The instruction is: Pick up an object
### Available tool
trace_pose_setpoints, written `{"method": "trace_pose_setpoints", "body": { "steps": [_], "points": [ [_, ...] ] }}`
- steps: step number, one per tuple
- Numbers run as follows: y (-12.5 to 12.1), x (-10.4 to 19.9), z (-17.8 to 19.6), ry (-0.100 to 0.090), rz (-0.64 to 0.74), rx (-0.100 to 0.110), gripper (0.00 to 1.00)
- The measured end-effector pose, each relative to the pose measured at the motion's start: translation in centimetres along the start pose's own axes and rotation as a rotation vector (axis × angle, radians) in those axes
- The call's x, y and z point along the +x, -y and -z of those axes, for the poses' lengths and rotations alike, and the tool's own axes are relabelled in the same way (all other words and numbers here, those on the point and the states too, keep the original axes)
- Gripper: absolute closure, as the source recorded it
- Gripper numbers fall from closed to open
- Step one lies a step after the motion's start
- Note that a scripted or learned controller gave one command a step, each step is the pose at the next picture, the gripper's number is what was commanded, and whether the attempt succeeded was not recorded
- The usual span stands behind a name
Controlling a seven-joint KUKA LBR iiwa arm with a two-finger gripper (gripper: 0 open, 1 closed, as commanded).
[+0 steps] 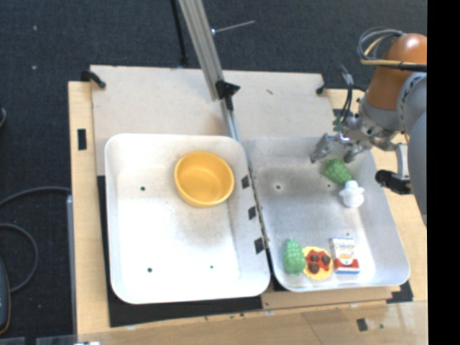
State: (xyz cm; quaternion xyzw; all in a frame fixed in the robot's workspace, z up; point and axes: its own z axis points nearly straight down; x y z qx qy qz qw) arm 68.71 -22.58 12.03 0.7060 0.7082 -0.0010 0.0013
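Front edge of right bin: green toy, red-and-yellow piece and small carton lie in a row.
Mid bin: white figure.
Left bin: yellow bowl.
Far side: gripper spread apart, low over green object, likely its target, not between the fingers.

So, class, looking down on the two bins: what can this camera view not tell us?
- Gripper: blurred and small, so its grip state and any contact with the green object are unclear.
- Small box: label too small to read.
- Arm: cut off by the right edge.
- Yellow bowl: the bin floor beneath it is hidden.
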Motion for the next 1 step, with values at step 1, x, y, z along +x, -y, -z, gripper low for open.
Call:
{"method": "trace_pose_setpoints", "body": {
  "steps": [1],
  "points": [
    [-0.15,-0.01,-1.02,-0.006,0.003,0.012,0.0]
  ]
}}
